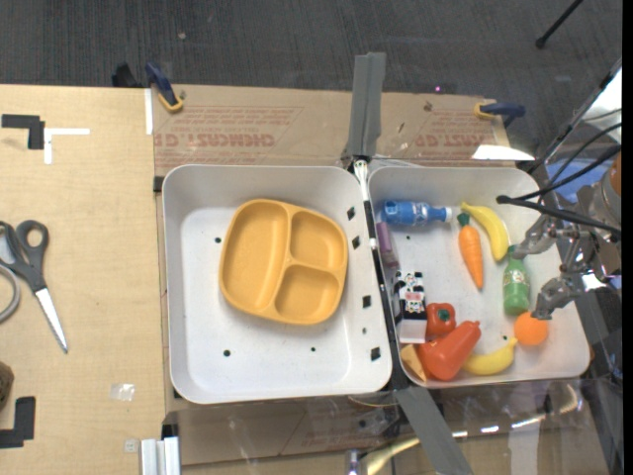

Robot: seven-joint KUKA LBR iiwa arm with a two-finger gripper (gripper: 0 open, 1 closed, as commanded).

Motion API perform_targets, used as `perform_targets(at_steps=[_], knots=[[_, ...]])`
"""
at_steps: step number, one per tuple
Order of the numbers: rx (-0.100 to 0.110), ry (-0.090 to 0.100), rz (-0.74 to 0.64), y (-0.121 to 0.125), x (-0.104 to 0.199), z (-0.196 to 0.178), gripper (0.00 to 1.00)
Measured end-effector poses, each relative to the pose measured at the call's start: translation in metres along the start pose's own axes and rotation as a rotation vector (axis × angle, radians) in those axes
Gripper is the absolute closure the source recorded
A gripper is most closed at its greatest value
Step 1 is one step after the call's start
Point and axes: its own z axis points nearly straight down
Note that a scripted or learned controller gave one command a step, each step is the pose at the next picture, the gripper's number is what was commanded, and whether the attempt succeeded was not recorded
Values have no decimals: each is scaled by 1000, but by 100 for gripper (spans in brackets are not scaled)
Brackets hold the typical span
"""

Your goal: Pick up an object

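Note:
The right bin (435, 181) holds several toy foods: a blue bottle (415, 212), a banana (490, 228), a carrot (472, 250), a green bottle (515, 287), an orange (531, 331), a second banana (492, 361) and a red pepper (450, 349). My gripper (529, 280) hangs over this bin's right side, open. One fingertip is beside the first banana's lower end and the other is just above the orange. The green bottle lies close to the left of the fingers, and nothing is between them.
The left bin (188, 295) holds a yellow divided plate (284, 261). A small black-and-white toy (410, 295) and a purple item (386, 255) lie along the right bin's left wall. Scissors (38, 275) rest on the bench at far left.

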Motion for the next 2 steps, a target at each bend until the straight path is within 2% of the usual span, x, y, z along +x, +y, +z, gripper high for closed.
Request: perform_targets(at_steps=[1, 2], knots=[[1, -3, 91, -10, -45, 134, 0], [1, -4, 152, 39, -125, 133, 0]])
